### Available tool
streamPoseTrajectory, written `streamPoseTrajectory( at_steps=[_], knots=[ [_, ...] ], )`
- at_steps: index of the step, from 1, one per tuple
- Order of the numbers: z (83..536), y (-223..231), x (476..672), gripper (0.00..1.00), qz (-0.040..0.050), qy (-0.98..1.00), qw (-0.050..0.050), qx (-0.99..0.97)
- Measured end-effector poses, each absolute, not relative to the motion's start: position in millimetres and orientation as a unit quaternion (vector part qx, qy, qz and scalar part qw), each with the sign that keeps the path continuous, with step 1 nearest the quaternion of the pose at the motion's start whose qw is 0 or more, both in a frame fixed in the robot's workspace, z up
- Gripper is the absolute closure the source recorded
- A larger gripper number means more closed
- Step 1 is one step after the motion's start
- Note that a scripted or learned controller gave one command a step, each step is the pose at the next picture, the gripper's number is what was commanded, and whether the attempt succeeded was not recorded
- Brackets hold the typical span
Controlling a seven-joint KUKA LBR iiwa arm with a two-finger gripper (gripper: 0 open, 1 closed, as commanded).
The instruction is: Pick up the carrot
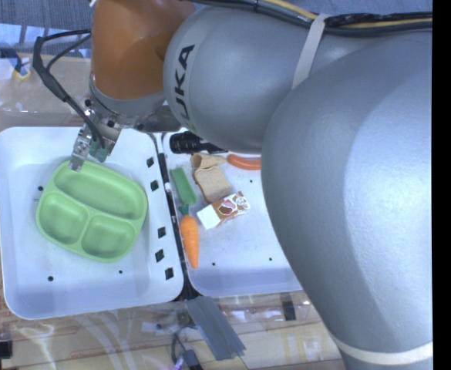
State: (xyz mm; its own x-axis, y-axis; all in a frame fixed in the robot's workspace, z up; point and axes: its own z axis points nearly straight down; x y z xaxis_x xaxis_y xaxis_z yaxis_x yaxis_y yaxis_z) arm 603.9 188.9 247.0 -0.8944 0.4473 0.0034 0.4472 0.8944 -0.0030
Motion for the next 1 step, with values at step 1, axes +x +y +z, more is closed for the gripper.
streamPoseTrajectory(
  at_steps=[1],
  knots=[
    [216.7, 219.6, 563.9, 1.00, 0.0020, -0.904, 0.002, -0.427]
  ],
)
